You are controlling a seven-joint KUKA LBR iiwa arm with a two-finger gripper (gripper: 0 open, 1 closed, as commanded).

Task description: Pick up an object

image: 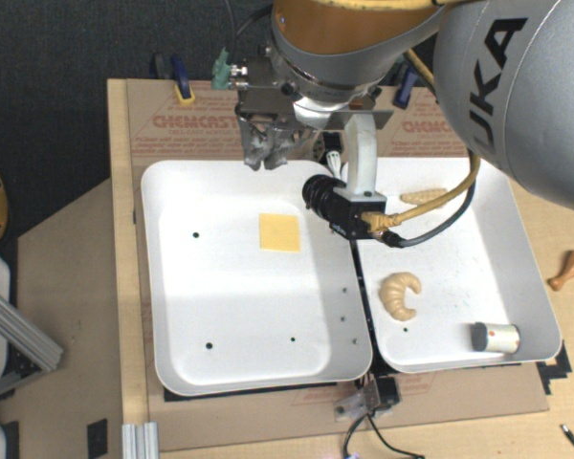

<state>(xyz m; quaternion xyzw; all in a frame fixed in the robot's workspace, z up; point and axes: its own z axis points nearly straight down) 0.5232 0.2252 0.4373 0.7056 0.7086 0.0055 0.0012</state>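
A: Where is the gripper (265,151)?
B: It hangs over the far edge of the left bin (172,285), near that edge's middle. The grey arm (517,75) with its orange band (344,17) enters from the right above it.

A: What state are the fingers in?
B: It cannot be told; they are dark and blurred against the cardboard. Nothing is seen between them.

A: What lies in the left bin?
B: A flat yellow square (279,232), towards the far right corner, well apart from the gripper.

A: And in the right bin (526,247)?
B: A croissant (401,295) near the left edge, about midway. A white cylinder (496,337) lies on its side in the near right corner. A pale ridged piece (423,197) sits at the far edge, partly behind a tan cable (440,204)

A: What carries the bins?
B: A cardboard sheet (134,256) on the bench
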